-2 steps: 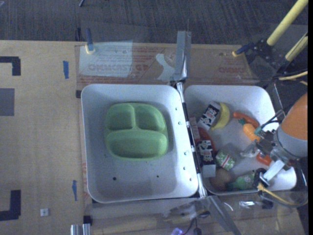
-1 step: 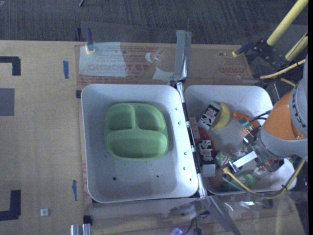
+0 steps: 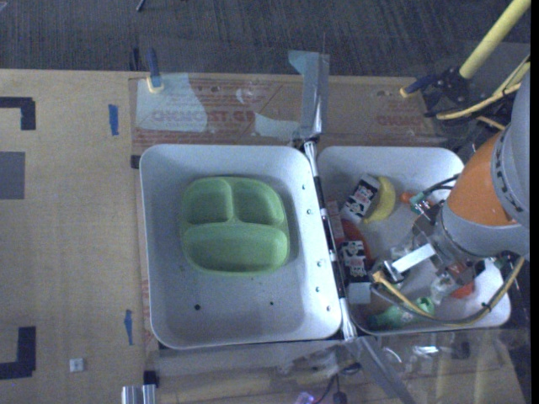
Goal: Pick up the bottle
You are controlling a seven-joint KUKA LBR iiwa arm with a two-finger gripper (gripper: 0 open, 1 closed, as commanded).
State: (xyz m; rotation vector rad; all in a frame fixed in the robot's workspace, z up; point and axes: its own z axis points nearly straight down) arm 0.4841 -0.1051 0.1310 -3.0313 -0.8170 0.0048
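One gripper (image 3: pixel 434 274) on my feed, set low in the right bin (image 3: pixel 438 156), beneath the grey wrist and its orange band. The wrist covers it from above, so I cannot tell whether it is open or closed, nor whether it has hold of anything.

Nearest the jaws: an orange piece (image 3: pixel 461 291), just beside them on the arm's side, partly tucked under the wrist.

Next out, down the view and to the left of the jaws: the bottle (image 3: pixel 392 316), as best I can make out a green shape lying flat by the bin's lower wall. Clutter and blur leave me unsure of it. It is near the jaws but apart from them.

Further to the view's left of the jaws, against the wall between the bins: a black-and-white patterned pack (image 3: pixel 352 255) with some red on it.

Up the view from the jaws, toward the bin's far wall: a second patterned item (image 3: pixel 362 196), touching a yellow object (image 3: pixel 385 199) on the side nearer the arm.

Well apart from the jaws, across the dividing wall: the left bin (image 3: pixel 152 225), holding a green divided plate (image 3: pixel 236 224) with three compartments.

Farthest from the jaws: the tan bench top (image 3: pixel 67 225), with black corner marks (image 3: pixel 17 112).
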